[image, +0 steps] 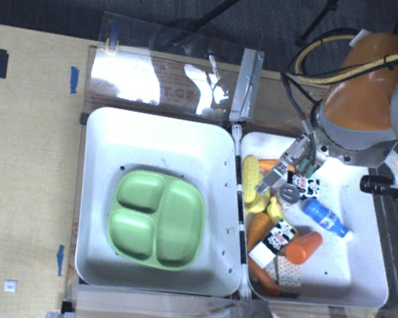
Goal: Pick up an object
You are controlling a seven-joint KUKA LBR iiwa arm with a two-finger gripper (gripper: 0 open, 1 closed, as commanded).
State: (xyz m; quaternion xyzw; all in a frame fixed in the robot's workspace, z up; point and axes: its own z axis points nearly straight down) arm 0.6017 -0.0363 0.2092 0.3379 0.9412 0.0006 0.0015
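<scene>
Camera view, looking down at a slant on the tabletop (13,164).

Left bin (106,133): white, shallow. Holds one green plate (157,219) with three compartments, lying flat near the middle. Nothing rests on the plate.

Right bin (371,247): white, shallow. Its contents crowd the left half, against the wall shared with the left bin. Listed from back to front: an ear of corn (251,174); a yellow piece, likely a banana (260,204); a blue bottle (325,217) lying on its side toward the middle; a black-and-white cow-patterned toy (279,238); an orange-red bottle (302,247) beside it; a carrot-like orange piece (258,230) along the wall; a small brownish packet (288,274) at the front. Several of these touch or overlap.

Arm: grey with an orange band, reaching in from the right. The gripper (283,176) hangs low over the back of the pile, just beside the corn. Whether the jaws stand apart or together cannot be told; dark cables and clutter mask the tips.

Task status: no object is seen lifted clear of the bin. By the look of it, the pick is at the approach or closing stage; grasp and lift remain.
</scene>
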